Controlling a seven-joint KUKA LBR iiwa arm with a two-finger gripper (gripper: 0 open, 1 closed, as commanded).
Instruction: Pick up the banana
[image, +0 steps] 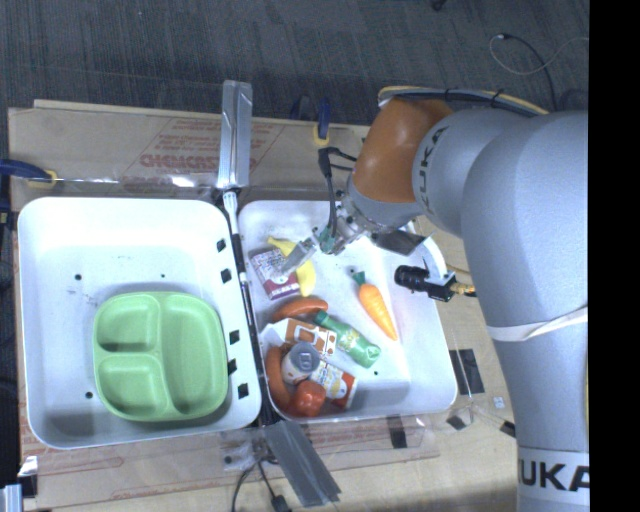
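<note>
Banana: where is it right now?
In the right bin, upper-left part: the banana lies under the gripper, beside the maroon packet.

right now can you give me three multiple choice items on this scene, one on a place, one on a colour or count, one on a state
1. Where does the banana lie?
A. in the right bin, near its top left
B. on the green tray
C. on the bench outside both bins

2. How many compartments does the green tray in the left bin have?
A. one
B. three
C. five

3. How does the pincer stand to the banana?
A. far off over the left bin
B. down at the banana, which still rests among the items in the bin
C. raised high with the banana hanging from it

Answers:
1 A, the yellow fruit sits beside the small red packet in the right bin.
2 B, ridges split the tray into three wells.
3 B, the fingertips reach the fruit, which is not lifted.
</note>
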